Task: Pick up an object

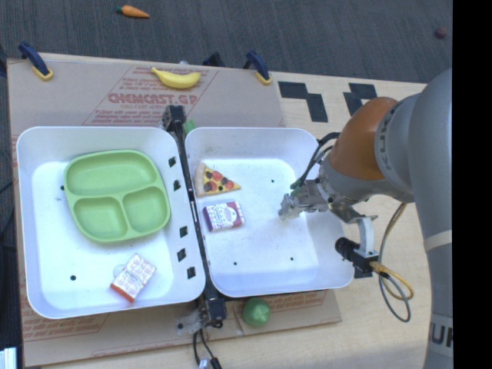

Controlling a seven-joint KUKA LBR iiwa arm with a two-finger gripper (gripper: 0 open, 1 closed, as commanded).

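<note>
Dark carpet lies all around a bench topped with brown cardboard (231,102), and blue clamps pinch the cardboard at its far edge, most likely so it cannot slide. Two white bins sit on it side by side. I count two bins: the left bin (31,206) and the right bin (254,279). A black strip (187,206) runs between them and seems to hold them together.

One green plate (115,194) with three parts lies in the left bin, and one small red and white packet (133,276) lies near that bin's front edge. The right bin has two things to pick: one toy pizza slice (214,180) and one little purple box (224,216), close together near the strip.

One gripper (290,206) hangs low over the right bin, well apart from both. It is too small and blurry for me to tell how it is set, and nothing shows in it.

One toy banana (177,76) lies on the cardboard, one green ball (257,311) sits by the front edge, and one toy carrot (134,11) lies on the carpet
</note>
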